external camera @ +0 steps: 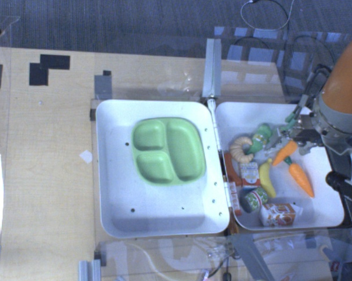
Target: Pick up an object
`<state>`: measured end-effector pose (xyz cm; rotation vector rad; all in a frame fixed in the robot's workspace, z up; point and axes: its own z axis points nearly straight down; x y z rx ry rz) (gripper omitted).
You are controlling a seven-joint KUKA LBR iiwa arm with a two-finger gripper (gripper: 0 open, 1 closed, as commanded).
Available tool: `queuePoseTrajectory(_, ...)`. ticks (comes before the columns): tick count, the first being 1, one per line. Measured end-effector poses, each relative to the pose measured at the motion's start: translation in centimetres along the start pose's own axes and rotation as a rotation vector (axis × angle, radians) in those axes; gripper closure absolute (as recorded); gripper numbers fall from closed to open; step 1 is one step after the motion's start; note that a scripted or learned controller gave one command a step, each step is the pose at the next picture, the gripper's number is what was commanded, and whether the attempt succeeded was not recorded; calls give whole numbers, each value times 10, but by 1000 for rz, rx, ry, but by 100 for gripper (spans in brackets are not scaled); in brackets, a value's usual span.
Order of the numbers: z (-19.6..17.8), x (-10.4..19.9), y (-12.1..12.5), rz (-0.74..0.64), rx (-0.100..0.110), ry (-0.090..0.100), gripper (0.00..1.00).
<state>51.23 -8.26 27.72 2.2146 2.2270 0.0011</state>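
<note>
The gripper hangs over the right bin, just above one carrot; its grip cannot be told. It should descend straight, straddling the carrot, clear of the banana.

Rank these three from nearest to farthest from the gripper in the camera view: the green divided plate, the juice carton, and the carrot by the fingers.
Measured from the gripper:
1. Carrot, right bin, just below the fingers.
2. Juice carton, right bin's front edge.
3. Green divided plate, in the left bin.
</note>
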Motion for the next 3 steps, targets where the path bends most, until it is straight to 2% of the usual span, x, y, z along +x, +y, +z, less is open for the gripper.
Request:
queuePoseTrajectory(1, 176, -23, -19, 151, -13, 1, 0)
queuePoseTrajectory(2, 167, -21, -16, 147, -17, 3, 100)
queuePoseTrajectory(3, 95, 51, -8, 517, 1, 1, 100)
